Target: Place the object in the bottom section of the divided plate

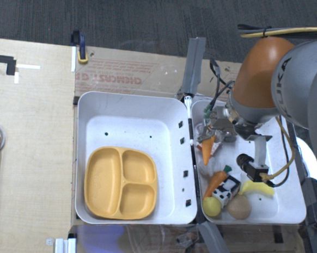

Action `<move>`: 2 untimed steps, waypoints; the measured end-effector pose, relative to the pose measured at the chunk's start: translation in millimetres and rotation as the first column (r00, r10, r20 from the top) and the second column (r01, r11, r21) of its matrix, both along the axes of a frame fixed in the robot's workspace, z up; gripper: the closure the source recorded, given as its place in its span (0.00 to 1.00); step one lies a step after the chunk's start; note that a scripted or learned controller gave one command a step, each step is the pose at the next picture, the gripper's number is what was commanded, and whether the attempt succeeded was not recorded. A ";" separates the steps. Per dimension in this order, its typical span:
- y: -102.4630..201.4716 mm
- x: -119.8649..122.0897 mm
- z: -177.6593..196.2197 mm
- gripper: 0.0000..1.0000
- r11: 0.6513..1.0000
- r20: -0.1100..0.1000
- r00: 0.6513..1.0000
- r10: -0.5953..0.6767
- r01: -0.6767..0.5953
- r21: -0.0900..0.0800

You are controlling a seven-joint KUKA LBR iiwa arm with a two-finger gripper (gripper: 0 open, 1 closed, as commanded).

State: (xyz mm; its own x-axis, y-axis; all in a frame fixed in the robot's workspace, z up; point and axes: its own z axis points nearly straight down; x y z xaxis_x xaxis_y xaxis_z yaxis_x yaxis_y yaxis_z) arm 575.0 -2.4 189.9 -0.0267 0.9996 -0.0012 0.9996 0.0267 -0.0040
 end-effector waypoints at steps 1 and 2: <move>74.9 4.2 0.0 1.00 0.993 0.000 0.993 -0.115 0.115 -0.001; 92.5 -59.7 0.2 1.00 0.950 -0.002 0.950 -0.313 0.313 -0.002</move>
